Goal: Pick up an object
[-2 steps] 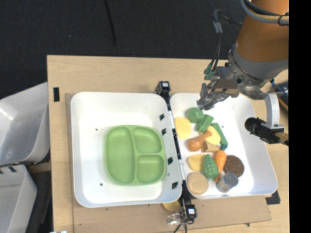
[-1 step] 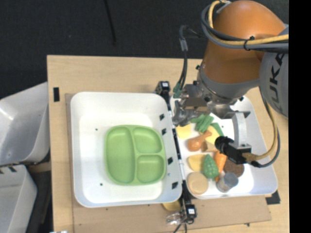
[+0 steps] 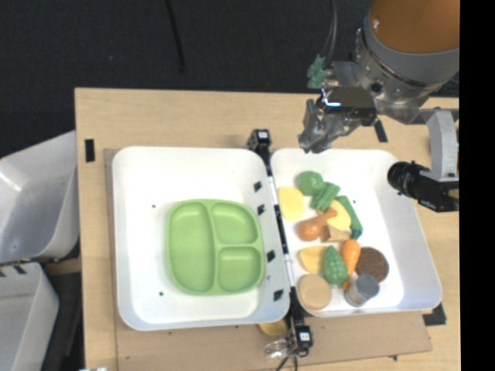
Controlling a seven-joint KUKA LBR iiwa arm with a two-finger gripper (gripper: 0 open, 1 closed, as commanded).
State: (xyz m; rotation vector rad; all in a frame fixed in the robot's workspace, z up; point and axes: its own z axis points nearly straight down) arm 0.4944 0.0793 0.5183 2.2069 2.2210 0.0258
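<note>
Grey two-finger gripper (image 3: 315,139) hovers above far rim of right shallow white bin (image 3: 402,273), fingers empty, open/shut unclear; toy food pile (image 3: 332,234) below.

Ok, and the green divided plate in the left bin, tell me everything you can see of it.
The green divided plate is a pale green, rounded-square tray that looks like matte plastic. Raised ridges split it into three compartments: one long one down its left side and two smaller ones stacked on its right. It lies flat and right side up on the floor of the left bin, roughly centred, slightly turned. Nothing lies in its compartments and nothing but the bin floor touches it. The gripper is well away, above the right bin's far edge.
</note>
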